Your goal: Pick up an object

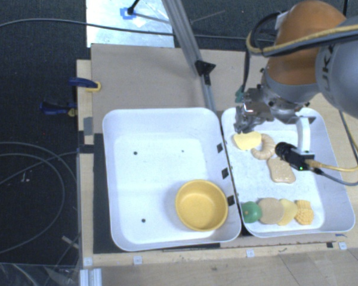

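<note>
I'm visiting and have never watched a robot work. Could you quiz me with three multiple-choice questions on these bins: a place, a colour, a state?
1. Where is the yellow bowl?
A. left bin
B. right bin
C. on the floor

2. What colour is the small round item nearest the bowl, in the right bin?
A. red
B. green
C. blue

3. How does the bowl sit?
A. upside down
B. on its side
C. upright

Answers: 1 A, it rests in the left bin's near corner. 2 B, it looks green. 3 C, its hollow faces up.

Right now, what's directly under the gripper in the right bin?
A pale yellow piece lies just below the gripper in the right bin. Its upper edge is covered by the gripper.
</note>
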`<state>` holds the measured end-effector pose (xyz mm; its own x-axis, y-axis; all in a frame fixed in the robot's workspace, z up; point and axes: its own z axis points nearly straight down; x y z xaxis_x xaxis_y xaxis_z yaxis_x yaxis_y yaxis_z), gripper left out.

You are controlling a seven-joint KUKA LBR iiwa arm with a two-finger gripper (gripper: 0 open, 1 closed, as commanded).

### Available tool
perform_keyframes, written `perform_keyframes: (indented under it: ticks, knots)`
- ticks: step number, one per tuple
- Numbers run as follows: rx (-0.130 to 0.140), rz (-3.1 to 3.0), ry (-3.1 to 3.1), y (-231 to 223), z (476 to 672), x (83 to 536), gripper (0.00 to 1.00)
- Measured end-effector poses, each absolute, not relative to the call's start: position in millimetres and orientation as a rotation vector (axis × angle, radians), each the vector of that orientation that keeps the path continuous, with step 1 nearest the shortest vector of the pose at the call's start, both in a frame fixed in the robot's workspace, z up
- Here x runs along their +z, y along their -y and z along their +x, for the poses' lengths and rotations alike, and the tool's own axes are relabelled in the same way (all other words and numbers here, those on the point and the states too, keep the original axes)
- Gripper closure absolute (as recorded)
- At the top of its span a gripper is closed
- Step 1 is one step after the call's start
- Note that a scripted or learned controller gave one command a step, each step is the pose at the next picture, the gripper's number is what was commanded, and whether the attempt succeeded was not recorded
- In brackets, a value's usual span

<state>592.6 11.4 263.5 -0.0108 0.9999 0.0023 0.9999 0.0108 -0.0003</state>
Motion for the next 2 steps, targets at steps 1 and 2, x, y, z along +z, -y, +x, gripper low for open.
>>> perform_keyframes:
  ticks: [1, 2]
  knots:
    - [0.0, -2.209, 2.23, -52, 568.9, 245, 1.0]
    - [-0.001, -2.209, 2.23, -93, 550.9, 231, 1.0]
